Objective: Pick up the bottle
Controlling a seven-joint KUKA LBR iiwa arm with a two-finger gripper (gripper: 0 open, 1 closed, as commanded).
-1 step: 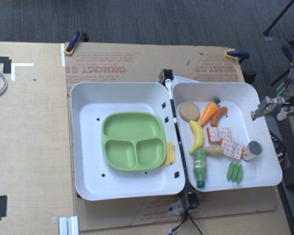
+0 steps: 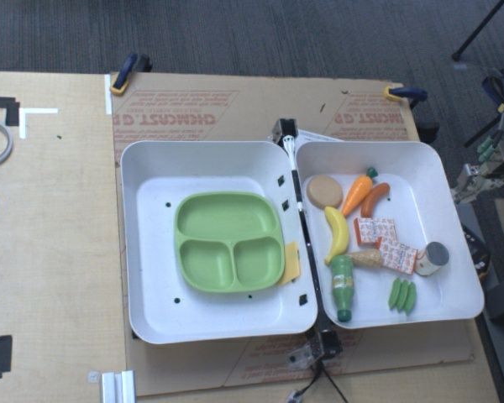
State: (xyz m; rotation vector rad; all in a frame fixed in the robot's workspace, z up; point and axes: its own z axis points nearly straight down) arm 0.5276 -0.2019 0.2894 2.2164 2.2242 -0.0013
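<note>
Green bottle [image 2: 342, 286] lies flat in the right bin [image 2: 454, 225], near-left corner, cap toward the near wall, hard by the divider. Risks, as judged: a banana [image 2: 337, 233] sits just beyond its far end w/ a tan piece [image 2: 367, 259] touching its right side, so a grab could snag or shove either; a round body lying flat may roll out of a pinch; the bin wall crowds the approach. Gripper state: can't tell; no contact w/ the bottle seen.
</note>
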